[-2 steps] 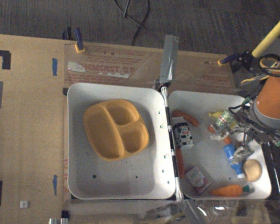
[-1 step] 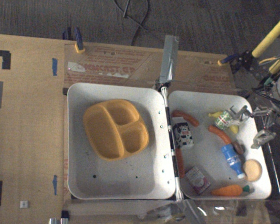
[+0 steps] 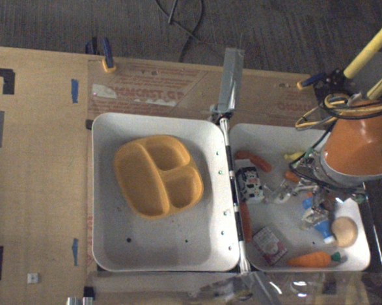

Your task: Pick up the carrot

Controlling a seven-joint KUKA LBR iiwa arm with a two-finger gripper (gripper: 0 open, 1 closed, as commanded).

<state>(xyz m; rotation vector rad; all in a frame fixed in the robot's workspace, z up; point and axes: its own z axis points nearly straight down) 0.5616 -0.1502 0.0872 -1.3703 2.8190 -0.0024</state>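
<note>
So the gripper is hanging low inside the right bin, under the big orange band of the arm. It's a tangle of metal and cable down there, and honestly I can't tell whether the claw is spread or pressed together. Nothing looks pinched in it from what I can see.

Right around the claw it's crowded. A small blue thing sits just beside it, and a round tan item, potato or bread roll maybe, is just to its right. A little cow-patterned box and a red sausage-looking piece are further off towards the divider, plus a reddish packet near the bottom edge.

The carrot lies along the bin's near edge, orange body pointing left, green stub at the right end, close to the tan thing. It sits below the claw in the picture, near but not under it, so I'd guess the arm needs to shift towards the near wall before going down.

What could go wrong: the carrot is tucked up against the wall, so a finger might land on the rim or not get behind it. It's also round and tapered, so a grab across the thin end could squirt it out. And if the claw drops where it is, it'll likely catch the blue thing or the tan lump instead.

Left bin just has the yellow divided plate, not relevant.
</note>
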